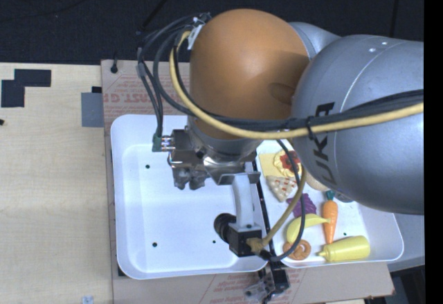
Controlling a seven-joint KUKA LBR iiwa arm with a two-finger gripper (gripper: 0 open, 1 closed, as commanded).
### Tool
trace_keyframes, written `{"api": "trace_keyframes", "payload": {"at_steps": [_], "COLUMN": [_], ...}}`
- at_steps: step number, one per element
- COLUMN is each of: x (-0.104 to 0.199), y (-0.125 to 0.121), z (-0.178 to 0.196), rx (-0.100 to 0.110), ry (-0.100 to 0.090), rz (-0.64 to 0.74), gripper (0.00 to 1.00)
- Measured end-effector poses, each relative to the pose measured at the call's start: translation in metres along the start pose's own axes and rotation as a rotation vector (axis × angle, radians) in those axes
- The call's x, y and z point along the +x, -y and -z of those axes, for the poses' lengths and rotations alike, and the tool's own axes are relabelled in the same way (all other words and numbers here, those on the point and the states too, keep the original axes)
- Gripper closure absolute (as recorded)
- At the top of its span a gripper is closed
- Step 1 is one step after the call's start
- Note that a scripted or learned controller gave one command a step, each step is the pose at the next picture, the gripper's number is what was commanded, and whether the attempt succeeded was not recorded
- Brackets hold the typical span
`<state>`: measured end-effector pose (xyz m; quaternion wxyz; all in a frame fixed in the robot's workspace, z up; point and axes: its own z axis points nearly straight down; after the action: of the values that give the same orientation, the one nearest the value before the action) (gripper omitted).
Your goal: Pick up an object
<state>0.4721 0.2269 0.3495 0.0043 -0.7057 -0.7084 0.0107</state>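
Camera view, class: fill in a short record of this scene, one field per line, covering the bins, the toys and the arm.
left bin: white, shallow, a few small dark dots on its floor
right bin: holds toy food
toys: carrot, banana, yellow bottle, pretzel, purple piece
arm: grey, orange band, above both bins
gripper: over left bin, state unclear

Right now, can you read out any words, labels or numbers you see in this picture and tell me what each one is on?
"KU", black letters partly cut off, on the grey arm casing.
Mirrored red print on the brown cardboard sheet above the white bins: too blurred to read.
Red print on its bottom edge: also unreadable.
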Motion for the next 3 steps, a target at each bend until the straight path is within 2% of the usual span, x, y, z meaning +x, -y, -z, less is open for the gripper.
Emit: {"api": "trace_keyframes", "payload": {"at_steps": [1, 2, 3], "x": [0.012, 0.015, 0.016], "y": [-0.08, -0.084, -0.084], "z": [0.095, 0.197, 0.19], "rx": [-0.029, -0.028, -0.017], "ry": [-0.011, -0.012, -0.007], "rz": [-0.004, 0.0, 0.001], "gripper": [1.0, 1.0, 0.0]}}
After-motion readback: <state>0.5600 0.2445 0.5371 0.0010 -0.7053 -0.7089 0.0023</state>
